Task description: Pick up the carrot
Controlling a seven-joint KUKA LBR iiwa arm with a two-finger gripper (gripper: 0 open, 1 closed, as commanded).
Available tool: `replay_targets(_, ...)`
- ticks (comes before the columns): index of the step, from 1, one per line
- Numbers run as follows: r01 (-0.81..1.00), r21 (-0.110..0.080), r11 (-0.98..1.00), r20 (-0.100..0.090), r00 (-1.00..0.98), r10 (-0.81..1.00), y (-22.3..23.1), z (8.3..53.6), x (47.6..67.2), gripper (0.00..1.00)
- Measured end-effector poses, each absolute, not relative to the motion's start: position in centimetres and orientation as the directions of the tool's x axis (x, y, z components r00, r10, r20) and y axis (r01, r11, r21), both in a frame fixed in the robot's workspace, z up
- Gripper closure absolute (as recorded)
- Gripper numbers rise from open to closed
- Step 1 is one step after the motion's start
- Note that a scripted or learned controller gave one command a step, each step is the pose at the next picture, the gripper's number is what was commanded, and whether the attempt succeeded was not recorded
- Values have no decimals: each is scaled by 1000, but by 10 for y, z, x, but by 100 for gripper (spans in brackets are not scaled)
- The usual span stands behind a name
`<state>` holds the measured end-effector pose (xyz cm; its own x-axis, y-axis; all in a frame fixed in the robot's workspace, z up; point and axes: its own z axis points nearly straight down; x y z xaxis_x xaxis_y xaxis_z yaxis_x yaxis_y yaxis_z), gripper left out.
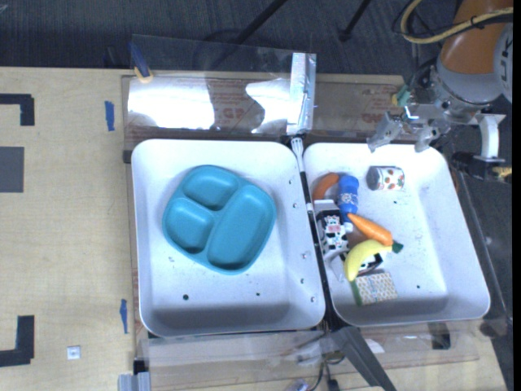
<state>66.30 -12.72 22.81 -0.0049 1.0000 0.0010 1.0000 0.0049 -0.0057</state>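
Orange carrot [372, 228] between blue bottle [348, 194], banana toy [363, 260]

Single fixed camera above the table [65, 218], looking down at a slant; both bins [155, 300] fully in frame.

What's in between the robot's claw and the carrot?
In the camera view, a small can-like thing lies on its side roughly between the gripper, up at the right bin's far edge, and the carrot. Around it is bare white floor.
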Motion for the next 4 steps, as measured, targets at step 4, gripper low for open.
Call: replay_targets(4, 936, -5, -352, 6, 352, 936, -200, 107, 529, 0)
